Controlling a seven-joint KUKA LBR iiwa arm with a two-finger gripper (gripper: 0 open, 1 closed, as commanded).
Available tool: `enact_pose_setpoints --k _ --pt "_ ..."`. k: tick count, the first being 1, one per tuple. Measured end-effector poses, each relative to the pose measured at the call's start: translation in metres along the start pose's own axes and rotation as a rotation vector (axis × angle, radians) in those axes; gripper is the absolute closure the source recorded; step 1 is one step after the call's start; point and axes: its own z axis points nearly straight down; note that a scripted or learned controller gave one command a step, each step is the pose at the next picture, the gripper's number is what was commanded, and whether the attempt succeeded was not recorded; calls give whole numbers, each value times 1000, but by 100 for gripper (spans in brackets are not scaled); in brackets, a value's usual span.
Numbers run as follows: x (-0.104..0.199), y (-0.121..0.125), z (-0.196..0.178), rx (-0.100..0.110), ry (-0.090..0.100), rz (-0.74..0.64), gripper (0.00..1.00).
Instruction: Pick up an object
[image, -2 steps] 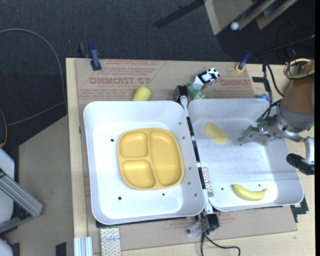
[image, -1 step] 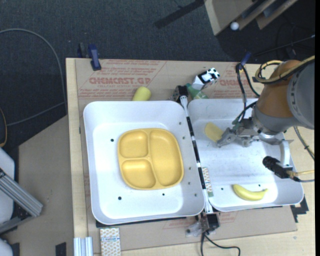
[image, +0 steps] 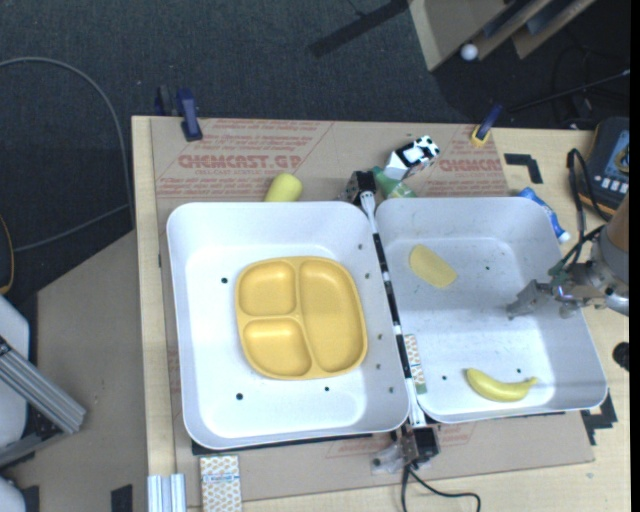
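Two smooth white bins abut. Left bin (image: 200, 240): glossy yellow three-compartment plate (image: 300, 317). Right bin (image: 480, 215): flat yellow oblong piece (image: 432, 266) at upper left, curved banana (image: 498, 385) near front rim. Gripper (image: 522, 303) at right side, grip state unclear.

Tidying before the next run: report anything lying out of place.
A yellow object lies on the bench behind the left bin, outside both bins. A black-and-white item sits behind the right bin too. The divided plate and banana lie in the bins.
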Motion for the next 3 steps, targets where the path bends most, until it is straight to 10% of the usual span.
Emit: enact_pose_setpoints --k 3 --pt "132 121 51 -3 1 -4 0"
